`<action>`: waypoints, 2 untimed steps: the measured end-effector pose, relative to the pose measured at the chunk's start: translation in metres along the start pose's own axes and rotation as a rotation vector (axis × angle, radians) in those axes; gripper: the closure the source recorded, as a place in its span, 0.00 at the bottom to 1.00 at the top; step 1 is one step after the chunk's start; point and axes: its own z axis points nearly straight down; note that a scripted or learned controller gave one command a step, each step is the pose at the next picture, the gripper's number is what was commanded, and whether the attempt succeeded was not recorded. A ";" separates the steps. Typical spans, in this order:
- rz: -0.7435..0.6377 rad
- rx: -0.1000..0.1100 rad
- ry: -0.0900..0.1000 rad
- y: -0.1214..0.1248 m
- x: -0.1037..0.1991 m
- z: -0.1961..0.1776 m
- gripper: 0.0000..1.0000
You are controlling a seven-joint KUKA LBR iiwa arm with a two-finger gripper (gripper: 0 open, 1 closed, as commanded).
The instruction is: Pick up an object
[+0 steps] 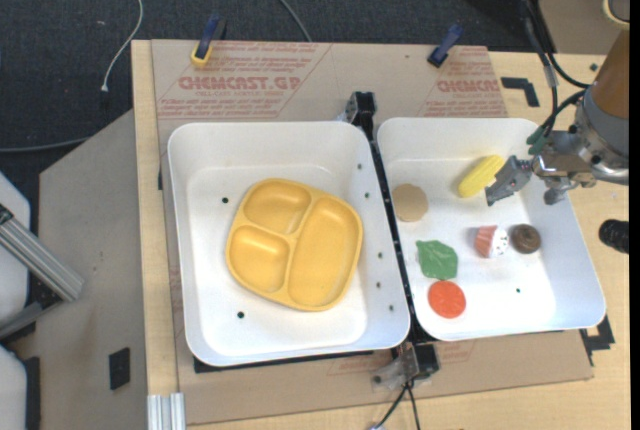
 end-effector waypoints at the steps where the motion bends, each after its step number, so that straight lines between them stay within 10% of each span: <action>1: -0.003 -0.011 -0.002 0.002 0.000 -0.005 0.00; 2: -0.002 -0.005 0.000 -0.004 -0.001 0.056 0.00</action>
